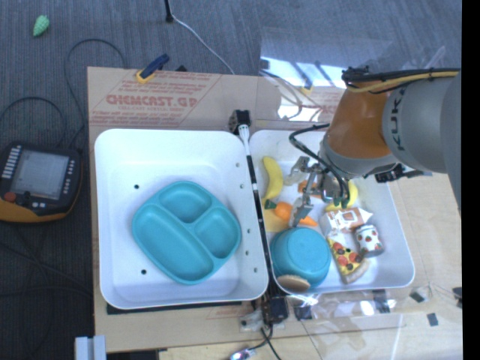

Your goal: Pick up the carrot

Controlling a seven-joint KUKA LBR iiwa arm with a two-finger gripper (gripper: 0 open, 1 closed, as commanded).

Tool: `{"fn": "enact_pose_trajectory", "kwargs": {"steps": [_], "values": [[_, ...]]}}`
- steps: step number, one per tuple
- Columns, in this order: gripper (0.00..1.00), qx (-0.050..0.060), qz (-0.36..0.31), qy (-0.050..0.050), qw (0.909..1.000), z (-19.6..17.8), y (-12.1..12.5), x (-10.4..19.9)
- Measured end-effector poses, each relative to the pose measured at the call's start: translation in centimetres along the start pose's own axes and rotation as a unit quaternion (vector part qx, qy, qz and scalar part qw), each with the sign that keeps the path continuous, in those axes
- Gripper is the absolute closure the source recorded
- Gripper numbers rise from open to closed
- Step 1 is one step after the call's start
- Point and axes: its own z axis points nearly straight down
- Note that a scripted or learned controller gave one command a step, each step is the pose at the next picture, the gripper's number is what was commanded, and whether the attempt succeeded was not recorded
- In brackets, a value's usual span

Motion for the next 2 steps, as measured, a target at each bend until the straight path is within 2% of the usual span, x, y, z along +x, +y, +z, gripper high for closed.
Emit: {"fn": "enact_pose_trajectory", "kwargs": {"steps": [1, 2], "values": [[0.00, -0.001, 0.063, 0.004, 0.9980, 0.1, -0.8, 5.1], [0.00, 0.000, 0.105, 0.010, 0.9944, 0.3, -0.1, 2.2]]}}
